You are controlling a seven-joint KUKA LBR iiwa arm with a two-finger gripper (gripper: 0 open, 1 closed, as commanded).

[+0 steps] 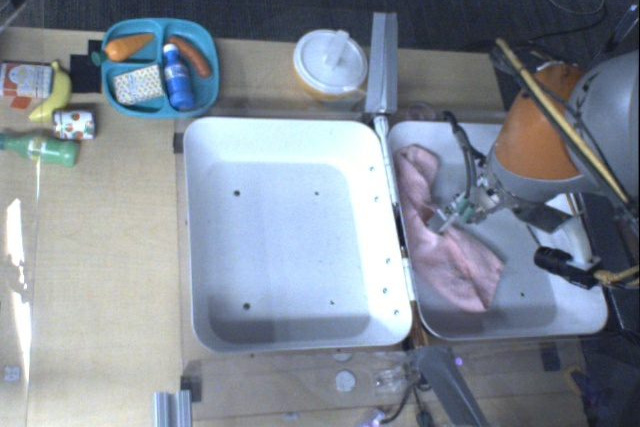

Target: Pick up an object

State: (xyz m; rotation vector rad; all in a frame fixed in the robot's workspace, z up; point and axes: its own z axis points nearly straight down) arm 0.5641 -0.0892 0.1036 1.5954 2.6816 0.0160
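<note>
We see a pink cloth (445, 235) lying crumpled in the right bin (580, 315), against its left wall — its long axis runs from the far-left corner toward the near middle. The gripper (455, 212) sits low on the cloth's middle; its finger opening we cannot tell. The left bin (290, 315) lies beside.

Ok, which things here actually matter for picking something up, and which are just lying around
Part of the job:
- pink cloth, crumpled in the right bin
- gripper, low over the cloth

Lying about:
- left bin
- blue divided tray of toy food
- white lidded cup
- banana, small can and green bottle on the bench
</note>
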